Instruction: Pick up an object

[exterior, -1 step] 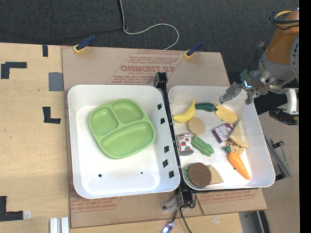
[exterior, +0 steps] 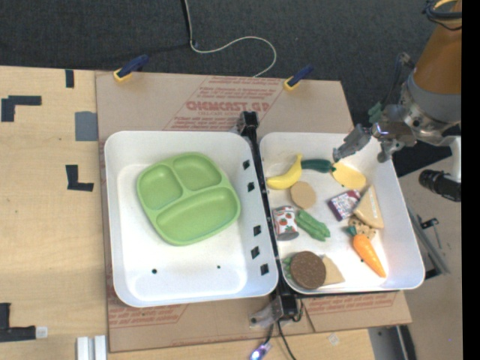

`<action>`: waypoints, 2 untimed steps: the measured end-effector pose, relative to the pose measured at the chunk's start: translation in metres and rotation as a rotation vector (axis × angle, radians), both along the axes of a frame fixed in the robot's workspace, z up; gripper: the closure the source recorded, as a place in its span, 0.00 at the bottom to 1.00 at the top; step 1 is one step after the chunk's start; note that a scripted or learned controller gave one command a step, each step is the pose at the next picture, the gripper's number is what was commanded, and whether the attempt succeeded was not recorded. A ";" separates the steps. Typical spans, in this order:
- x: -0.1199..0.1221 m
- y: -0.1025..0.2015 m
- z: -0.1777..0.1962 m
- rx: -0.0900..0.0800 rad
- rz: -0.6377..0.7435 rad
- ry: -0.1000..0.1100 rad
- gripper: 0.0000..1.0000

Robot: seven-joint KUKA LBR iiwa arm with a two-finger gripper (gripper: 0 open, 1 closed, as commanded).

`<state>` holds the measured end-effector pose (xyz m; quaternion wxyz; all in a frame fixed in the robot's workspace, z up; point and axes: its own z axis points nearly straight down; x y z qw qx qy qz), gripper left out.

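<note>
I see the pincer point(exterior: 369, 142) hanging over the far right part of the right bin point(exterior: 405, 223), its two fingers point(exterior: 349, 145) spread apart with nothing between them. One finger points down-left toward the yellow wedge point(exterior: 349, 175); the other sits nearer the bin's right wall. The arm point(exterior: 439, 66) comes in from the upper right, orange band above a grey wrist, tilted toward the bin.

Taking the yellow wedge as my landmark: it lies just below the pincer, apart from the fingers as far as I can tell. Left of it is a banana point(exterior: 285, 174), with a dark green piece point(exterior: 316, 165) between the two. Below-left of the wedge is a round tan cookie point(exterior: 304, 195); below that a green pickle-like piece point(exterior: 312, 225) and a small red and white packet point(exterior: 286, 222). Just below the wedge is a purple packet point(exterior: 344, 204), a tan bread slice point(exterior: 369, 210) to its right, then a carrot point(exterior: 369, 253) lower down. A dark brown round patty point(exterior: 307, 269) lies at the near edge.

Well left of the wedge, the left bin point(exterior: 124, 276) holds a green divided plate point(exterior: 188, 198).
</note>
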<state>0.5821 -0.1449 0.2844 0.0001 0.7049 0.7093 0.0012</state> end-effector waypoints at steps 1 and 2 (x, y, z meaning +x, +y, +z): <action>0.002 -0.003 0.004 -0.002 -0.002 0.003 1.00; 0.002 0.052 -0.076 0.000 -0.002 0.008 1.00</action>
